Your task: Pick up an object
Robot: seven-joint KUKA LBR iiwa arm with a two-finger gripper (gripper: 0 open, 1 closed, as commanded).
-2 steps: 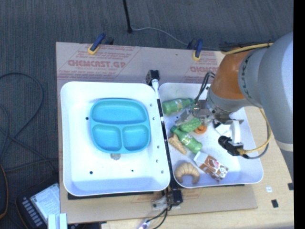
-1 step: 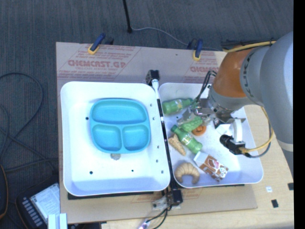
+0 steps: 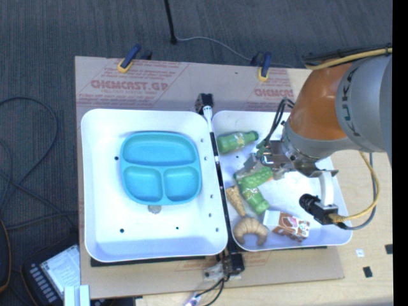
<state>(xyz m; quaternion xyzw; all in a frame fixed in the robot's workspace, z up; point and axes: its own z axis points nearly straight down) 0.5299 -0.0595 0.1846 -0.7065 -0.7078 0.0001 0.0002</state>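
A grey robot arm (image 3: pixel 341 110) with an orange band is reaching in from the right over the right bin (image 3: pixel 331 238). Its gripper (image 3: pixel 266 160) is hanging low among the items there; whether it is open or closed cannot be told. A green packet (image 3: pixel 253 179) is lying just beneath and left of it, touching or nearly so. A green bottle (image 3: pixel 237 141) is lying above it, a croissant (image 3: pixel 250 229) near the front wall, and a small red-and-white packet (image 3: pixel 293 226) beside that. The left bin (image 3: pixel 102 228) is holding a blue divided tray (image 3: pixel 159 167).
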